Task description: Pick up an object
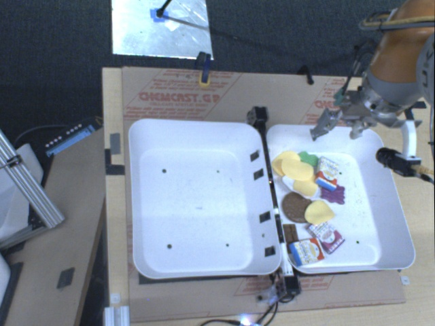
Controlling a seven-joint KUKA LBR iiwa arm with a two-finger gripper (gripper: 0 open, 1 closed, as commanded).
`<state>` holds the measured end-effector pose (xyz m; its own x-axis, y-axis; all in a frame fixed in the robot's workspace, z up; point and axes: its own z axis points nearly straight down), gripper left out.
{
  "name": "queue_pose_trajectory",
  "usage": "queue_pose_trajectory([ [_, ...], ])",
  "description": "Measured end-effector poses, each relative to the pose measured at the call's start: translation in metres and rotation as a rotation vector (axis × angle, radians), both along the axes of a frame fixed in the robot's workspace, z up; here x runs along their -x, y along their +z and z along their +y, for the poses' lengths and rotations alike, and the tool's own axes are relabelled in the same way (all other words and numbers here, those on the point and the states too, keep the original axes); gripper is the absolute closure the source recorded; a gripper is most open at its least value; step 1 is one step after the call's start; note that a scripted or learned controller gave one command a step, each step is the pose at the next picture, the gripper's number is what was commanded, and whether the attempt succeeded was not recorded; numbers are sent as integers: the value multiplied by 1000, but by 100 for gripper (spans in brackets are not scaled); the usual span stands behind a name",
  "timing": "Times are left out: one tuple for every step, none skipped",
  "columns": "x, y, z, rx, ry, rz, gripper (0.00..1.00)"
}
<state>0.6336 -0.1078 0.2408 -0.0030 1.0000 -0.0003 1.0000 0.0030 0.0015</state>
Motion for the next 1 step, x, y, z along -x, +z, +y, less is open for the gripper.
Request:
queue_pose_trajectory([
  [17, -65, -106, 3, -10, 4, 0],
])
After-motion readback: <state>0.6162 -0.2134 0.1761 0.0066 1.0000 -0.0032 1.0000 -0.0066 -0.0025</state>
